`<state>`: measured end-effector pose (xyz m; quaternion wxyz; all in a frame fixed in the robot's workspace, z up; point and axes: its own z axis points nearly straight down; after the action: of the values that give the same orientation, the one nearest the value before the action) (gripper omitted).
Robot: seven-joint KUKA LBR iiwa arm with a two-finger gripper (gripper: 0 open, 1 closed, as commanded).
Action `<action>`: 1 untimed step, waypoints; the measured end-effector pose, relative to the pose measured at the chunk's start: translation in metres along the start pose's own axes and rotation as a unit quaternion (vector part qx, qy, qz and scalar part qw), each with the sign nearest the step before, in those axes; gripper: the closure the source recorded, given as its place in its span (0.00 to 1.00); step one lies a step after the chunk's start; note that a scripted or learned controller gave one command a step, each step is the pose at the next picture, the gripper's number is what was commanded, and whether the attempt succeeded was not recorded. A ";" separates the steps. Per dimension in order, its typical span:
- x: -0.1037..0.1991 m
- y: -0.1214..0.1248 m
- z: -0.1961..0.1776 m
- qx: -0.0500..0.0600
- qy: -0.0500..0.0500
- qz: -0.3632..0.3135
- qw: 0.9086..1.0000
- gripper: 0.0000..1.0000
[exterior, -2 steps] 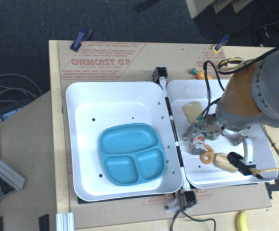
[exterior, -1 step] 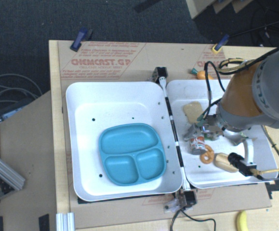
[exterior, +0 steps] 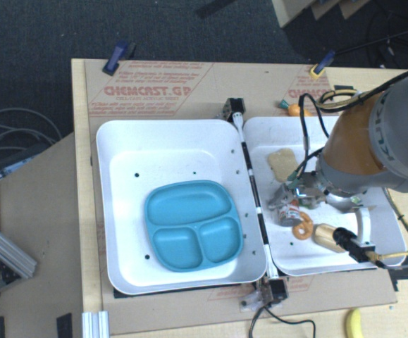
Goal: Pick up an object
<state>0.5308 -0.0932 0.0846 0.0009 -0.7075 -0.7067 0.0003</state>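
Fingers (exterior: 287, 204) low among small mixed objects (exterior: 304, 225).

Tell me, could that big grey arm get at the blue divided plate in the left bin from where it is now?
Probably yes. The blue divided plate lies alone in the left bin with nothing over it. The arm hangs over the right bin, so it would have to cross the divider.

You've got a brown bench (exterior: 154, 90) with red lettering carrying two white bins side by side: left bin (exterior: 112, 189), right bin (exterior: 288, 259). Blue clamp (exterior: 118, 58) at its far-left edge, another clamp (exterior: 323, 64) far right.
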 end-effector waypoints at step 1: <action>0.000 0.006 0.000 -0.001 -0.001 0.000 1.000 0.00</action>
<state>0.5371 -0.0930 0.0845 -0.0005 -0.7073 -0.7070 -0.0002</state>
